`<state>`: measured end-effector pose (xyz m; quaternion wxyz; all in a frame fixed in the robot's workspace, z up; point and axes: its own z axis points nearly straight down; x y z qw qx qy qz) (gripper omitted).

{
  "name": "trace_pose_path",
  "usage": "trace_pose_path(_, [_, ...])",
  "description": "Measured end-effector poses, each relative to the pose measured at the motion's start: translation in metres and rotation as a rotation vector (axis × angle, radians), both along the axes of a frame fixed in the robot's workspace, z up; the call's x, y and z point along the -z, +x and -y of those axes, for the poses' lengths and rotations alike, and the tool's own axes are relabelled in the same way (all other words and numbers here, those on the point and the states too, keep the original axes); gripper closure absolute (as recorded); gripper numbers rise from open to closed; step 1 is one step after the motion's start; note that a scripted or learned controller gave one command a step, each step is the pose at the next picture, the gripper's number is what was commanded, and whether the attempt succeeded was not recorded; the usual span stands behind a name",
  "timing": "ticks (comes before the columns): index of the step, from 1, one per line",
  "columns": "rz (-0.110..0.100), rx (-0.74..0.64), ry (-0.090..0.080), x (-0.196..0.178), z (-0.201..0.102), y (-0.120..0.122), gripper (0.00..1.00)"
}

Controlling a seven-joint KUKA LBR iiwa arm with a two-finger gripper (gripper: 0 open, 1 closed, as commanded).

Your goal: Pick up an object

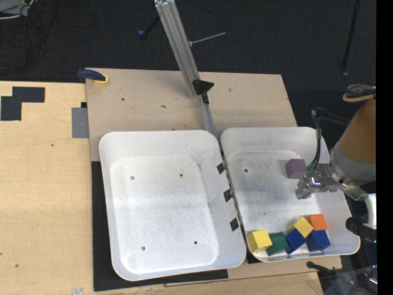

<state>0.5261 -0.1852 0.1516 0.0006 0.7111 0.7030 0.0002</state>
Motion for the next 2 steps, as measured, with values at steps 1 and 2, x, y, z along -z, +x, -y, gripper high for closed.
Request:
trace_pose_path(1, [-0.004,-0.006,0.001,-0.046,-0.001,-0.009,1.0])
trace_pose_path(2, [0.003,-0.014,-0.001,-0.105,0.007,-0.013,1.0])
